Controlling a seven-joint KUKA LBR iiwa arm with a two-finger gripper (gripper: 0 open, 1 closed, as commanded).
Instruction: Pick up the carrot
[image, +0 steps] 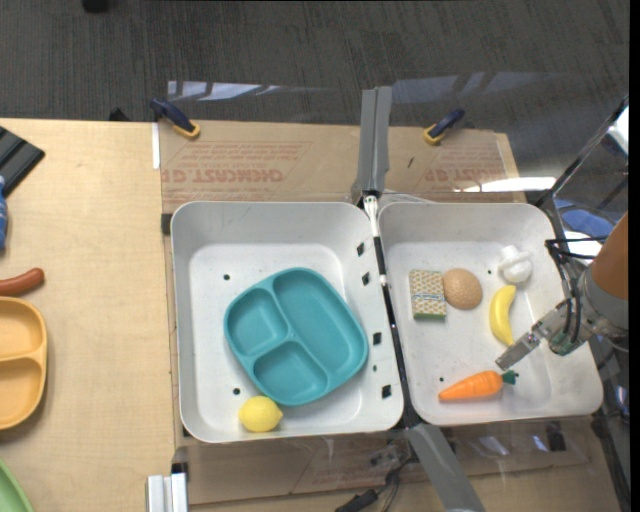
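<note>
The orange carrot (470, 386) with a green stub lies flat near the front edge of the right bin (560, 402), its tip pointing left. My gripper (522, 349) reaches in from the right and hangs just above and to the right of the carrot's green end, close to it. Nothing is seen held in it. The grey arm (610, 290) covers part of the bin's right wall.
In the right bin lie a yellow banana (502, 312), a brown round item (461, 288), a checked sponge-like block (427, 294) and a small white object (515, 266). The left bin (200, 250) holds a teal divided plate (295, 335) and a lemon (260, 413).
</note>
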